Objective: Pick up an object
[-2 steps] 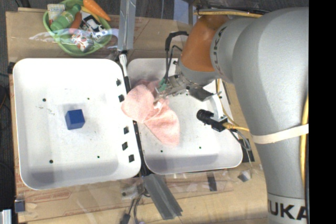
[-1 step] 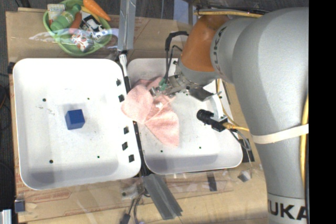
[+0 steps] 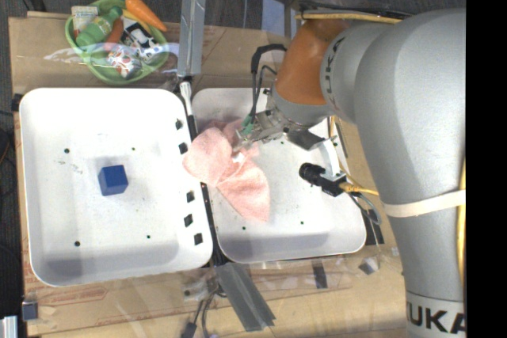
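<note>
Grasp attempt on pink cloth, right bin.

Camera view: gripper (image 3: 252, 131) is down at the upper edge of the pink cloth (image 3: 231, 174), which lies crumpled in the right bin (image 3: 348, 237) and drapes over the divider. Finger state: cannot tell. Blue cube (image 3: 113, 179) sits in the left bin (image 3: 47, 265). Next move likely needs a confirmed pinch on the fabric before lifting.

Grey arm (image 3: 396, 131) reaches in from right over right bin (image 3: 341, 237). Gripper (image 3: 252, 131) sits at top edge of pink cloth (image 3: 234, 174), which drapes over bin's left rim. Blue cube (image 3: 113, 179) in left bin (image 3: 47, 249). Green bowl (image 3: 119, 39) of toys behind the left bin.
</note>
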Available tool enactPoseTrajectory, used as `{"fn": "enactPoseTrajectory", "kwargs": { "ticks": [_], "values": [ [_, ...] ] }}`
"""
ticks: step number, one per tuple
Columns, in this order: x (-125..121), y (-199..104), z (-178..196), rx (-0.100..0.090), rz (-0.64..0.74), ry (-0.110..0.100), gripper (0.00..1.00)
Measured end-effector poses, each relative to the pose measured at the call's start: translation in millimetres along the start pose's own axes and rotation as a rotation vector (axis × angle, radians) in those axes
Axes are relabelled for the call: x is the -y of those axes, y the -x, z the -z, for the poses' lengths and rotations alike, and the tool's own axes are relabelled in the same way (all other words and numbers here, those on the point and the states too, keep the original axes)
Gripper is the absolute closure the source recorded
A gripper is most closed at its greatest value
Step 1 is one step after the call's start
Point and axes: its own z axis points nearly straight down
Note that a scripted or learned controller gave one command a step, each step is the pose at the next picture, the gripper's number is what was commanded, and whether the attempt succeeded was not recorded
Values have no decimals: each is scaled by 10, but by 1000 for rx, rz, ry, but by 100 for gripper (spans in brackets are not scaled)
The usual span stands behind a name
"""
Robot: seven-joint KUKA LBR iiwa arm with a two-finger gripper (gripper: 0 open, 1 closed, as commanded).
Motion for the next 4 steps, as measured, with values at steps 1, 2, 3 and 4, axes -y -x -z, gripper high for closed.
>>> {"fn": "enactPoseTrajectory", "kwargs": {
  "ticks": [1, 2, 3, 4],
  "values": [
    [-1, 0, 0, 0, 0, 0, 0],
    [-3, -3, 97, -1, 3, -1, 100],
    [537, -193, 826, -1, -195, 0, 100],
    [156, -21, 672, 0, -295, -1, 100]
  ]
}}
